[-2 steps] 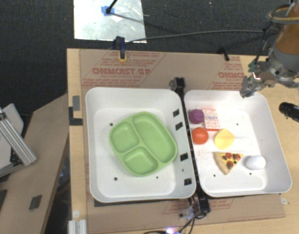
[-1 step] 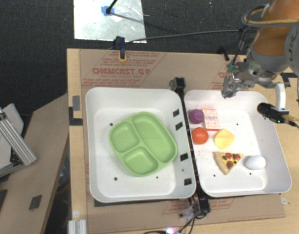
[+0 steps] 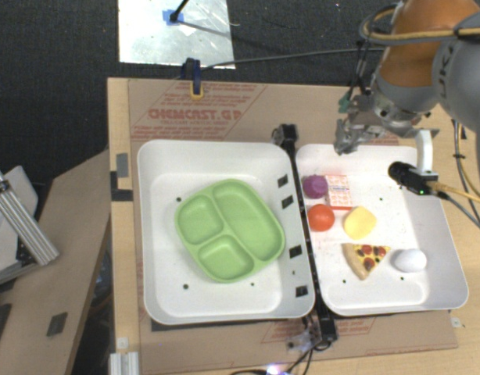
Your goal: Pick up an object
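The right bin point(image 3: 435, 287) holds a purple round piece point(image 3: 315, 185), a pink-and-white card point(image 3: 338, 191), a red tomato point(image 3: 321, 218), a yellow lemon-like piece point(image 3: 360, 222), a pizza slice point(image 3: 365, 257) and a white egg point(image 3: 410, 260). My gripper point(image 3: 347, 141) hangs over the far left corner of that bin, above and behind the purple piece, with nothing visibly between its fingers.
The left bin point(image 3: 158, 209) bears a green divided plate point(image 3: 228, 229). A black divider clip strip point(image 3: 296, 209) runs between the bins. The grey arm with its orange band point(image 3: 428, 14) comes in from the upper right.
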### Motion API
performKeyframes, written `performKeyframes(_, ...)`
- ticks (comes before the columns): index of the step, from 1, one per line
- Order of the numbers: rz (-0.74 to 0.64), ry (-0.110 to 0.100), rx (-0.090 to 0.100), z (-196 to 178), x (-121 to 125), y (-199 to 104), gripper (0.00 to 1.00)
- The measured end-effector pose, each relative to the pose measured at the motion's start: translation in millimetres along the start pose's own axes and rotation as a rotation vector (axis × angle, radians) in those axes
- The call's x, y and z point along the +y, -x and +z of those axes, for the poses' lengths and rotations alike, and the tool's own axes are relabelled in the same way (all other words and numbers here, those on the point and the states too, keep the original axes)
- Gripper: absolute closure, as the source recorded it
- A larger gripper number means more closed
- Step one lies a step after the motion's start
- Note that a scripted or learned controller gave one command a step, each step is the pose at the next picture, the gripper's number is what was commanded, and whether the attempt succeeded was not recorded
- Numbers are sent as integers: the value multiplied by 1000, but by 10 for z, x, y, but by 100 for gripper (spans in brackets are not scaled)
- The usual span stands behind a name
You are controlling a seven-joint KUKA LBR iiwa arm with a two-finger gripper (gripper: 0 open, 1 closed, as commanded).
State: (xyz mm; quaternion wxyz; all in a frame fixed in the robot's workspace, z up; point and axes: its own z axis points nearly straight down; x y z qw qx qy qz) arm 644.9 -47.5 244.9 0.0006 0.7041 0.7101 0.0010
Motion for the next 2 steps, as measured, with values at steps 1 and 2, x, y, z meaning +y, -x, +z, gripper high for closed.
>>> performKeyframes(1,-2,1,2,-30,76,-620,100)
performKeyframes(2,-1,-1,1,110,96,-1096,100)
